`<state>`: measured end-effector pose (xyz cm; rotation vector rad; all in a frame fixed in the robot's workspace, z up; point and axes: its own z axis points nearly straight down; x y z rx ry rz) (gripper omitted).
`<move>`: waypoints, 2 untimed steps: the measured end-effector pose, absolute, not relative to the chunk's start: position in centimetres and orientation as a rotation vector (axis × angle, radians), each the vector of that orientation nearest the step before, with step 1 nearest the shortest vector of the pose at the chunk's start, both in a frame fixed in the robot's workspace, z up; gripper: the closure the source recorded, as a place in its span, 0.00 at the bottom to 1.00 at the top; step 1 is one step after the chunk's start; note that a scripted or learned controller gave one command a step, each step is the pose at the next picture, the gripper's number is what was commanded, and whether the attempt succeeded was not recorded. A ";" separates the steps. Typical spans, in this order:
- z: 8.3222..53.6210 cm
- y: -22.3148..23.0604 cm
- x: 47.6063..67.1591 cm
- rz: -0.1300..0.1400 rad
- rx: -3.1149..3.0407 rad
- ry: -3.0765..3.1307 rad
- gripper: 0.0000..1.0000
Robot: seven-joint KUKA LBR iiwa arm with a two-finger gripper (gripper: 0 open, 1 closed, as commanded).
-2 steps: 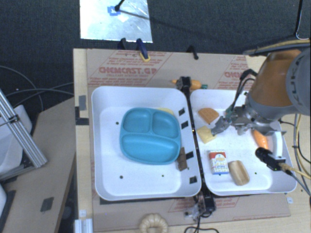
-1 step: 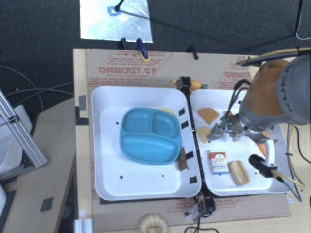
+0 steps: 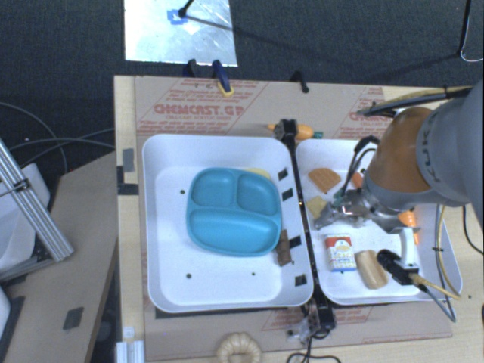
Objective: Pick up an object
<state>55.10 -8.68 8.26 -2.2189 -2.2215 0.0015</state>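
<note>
My gripper (image 3: 330, 215) hangs low over the left part of the right bin (image 3: 435, 278), on the grey arm with its orange band (image 3: 393, 157). Just left of it lies a small yellowish piece (image 3: 315, 205), close to or touching the gripper; I cannot tell which. An orange-tan wedge (image 3: 325, 178) rests further back. In front of the gripper lie a red-and-white packet (image 3: 340, 252) and a tan bread-like roll (image 3: 369, 269). A small orange item (image 3: 409, 218) peeks out by the wrist.
The left bin (image 3: 170, 278) holds a blue divided plate (image 3: 233, 210), a yellow item (image 3: 260, 173) behind it and a brown piece (image 3: 283, 248) by its right wall. The divider between the bins runs right beside the gripper.
</note>
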 end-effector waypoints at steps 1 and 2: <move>9.5 -8.7 55.2 -0.002 -2.221 -2.224 1.00; 14.0 -9.2 54.9 -0.004 -2.224 -2.224 1.00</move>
